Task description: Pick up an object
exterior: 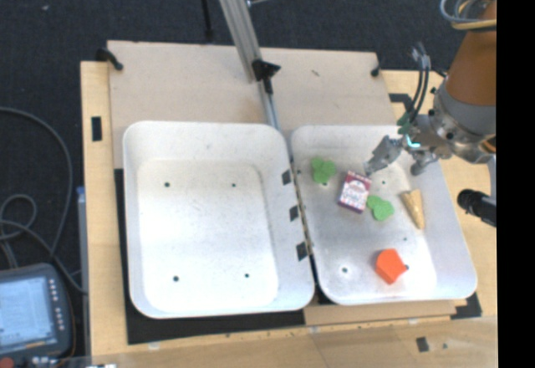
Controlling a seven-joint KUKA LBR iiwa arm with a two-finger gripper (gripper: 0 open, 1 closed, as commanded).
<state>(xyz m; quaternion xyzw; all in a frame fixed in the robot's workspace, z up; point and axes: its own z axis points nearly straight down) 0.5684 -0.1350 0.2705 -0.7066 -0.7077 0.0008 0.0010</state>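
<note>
The right bin (443, 274) holds several small objects: a green piece (323, 170), a pink and white box (354, 191), a second green piece (381, 208), a tan cone (413, 207) and an orange block (389, 265). My gripper (399, 158) hangs over the upper right part of this bin, above and to the right of the pink box. Its two fingers are spread apart, one at left (381, 154) and one at right (420, 161), with nothing between them.
The left bin (209, 216) lies beside the right one. A slanted metal pole (238, 19) rises from the back between the bins. The arm's orange band (475, 65) is at the right edge. Cables and a tablet (29, 312) lie at the left.
</note>
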